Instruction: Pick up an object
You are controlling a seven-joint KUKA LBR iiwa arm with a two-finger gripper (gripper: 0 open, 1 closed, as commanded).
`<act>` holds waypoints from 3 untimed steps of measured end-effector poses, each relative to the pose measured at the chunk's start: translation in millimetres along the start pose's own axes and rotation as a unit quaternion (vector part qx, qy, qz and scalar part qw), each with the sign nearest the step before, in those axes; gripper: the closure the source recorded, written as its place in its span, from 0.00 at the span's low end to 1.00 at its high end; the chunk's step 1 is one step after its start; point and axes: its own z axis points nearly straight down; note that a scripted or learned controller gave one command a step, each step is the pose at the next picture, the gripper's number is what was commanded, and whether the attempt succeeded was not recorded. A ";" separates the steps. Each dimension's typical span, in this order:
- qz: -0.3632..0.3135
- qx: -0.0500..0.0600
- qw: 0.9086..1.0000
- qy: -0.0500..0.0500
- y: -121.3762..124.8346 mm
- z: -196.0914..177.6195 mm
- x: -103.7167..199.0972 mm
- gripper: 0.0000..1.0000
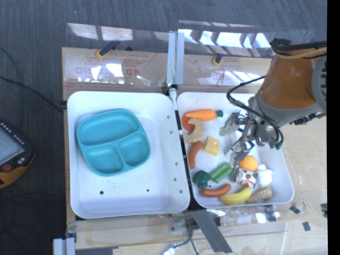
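Down at the near rim of the right bin (284,187) sits a banana (236,196), with a red sausage (215,190) beside it and what looks like a waffle cone (260,194) at the corner. Now up to the end effector (241,142): it hangs low over the middle of that bin, metal fingers pointing into the pile, and whether they are spread or closed I cannot tell from this angle; nothing is visibly gripped. Just below it lies an orange ball-like piece (248,163), the likeliest target, touching a small white carton (246,177). Moving outward: a green pepper or pickle (221,171), a broccoli floret (201,179), a yellow cheese block (212,145), a second sausage (194,154), and a carrot (202,114) near the far wall. The risk here is crowding, I'd say: the toys touch each other, so the fingers could land on two at once, wedge one against the carton, or squirt the round orange piece sideways. Count: two bins, two sausages, one each of carrot, banana, cheese, broccoli, orange and carton. In the left bin (159,195), one blue divided plate (113,141) with three compartments.
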 end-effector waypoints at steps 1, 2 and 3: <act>0.038 0.000 0.999 0.000 -8.2 68.2 -111.9 0.00; 0.081 0.000 0.997 -0.006 21.7 99.0 -99.1 0.00; 0.075 0.001 0.997 -0.002 -28.6 77.1 -102.5 0.00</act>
